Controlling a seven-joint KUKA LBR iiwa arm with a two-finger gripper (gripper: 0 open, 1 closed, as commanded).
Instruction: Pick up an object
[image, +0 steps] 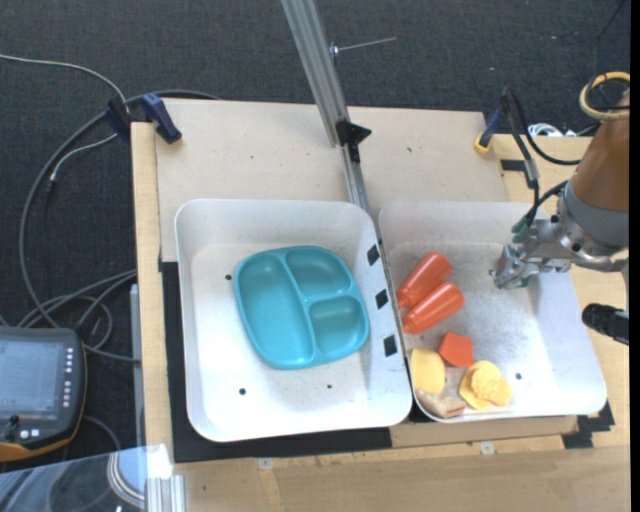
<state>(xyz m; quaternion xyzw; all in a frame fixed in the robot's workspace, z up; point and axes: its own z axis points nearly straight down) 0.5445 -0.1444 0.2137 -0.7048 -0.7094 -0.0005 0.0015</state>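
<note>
So the gripper (511, 272) is hanging over the right bin (560, 370), up near its far right side, and honestly it's too small and dark in this shot to say how far apart its tips are. I don't see anything caught in it.

All the pickable stuff is off to the gripper's left and toward the front of the same bin. Two orange pieces (428, 292) lie side by side, tilted, just left of it and nearest to it. Further toward the front there's a small red-orange block (457, 350), then a pale yellow piece (428, 371) and a bumpy yellow thing (487, 383) right at the front rim, sitting on what might be a tan item, hard to tell.

Way over to the left, in the left bin (210, 300), there's a teal divided plate (300, 305).
</note>
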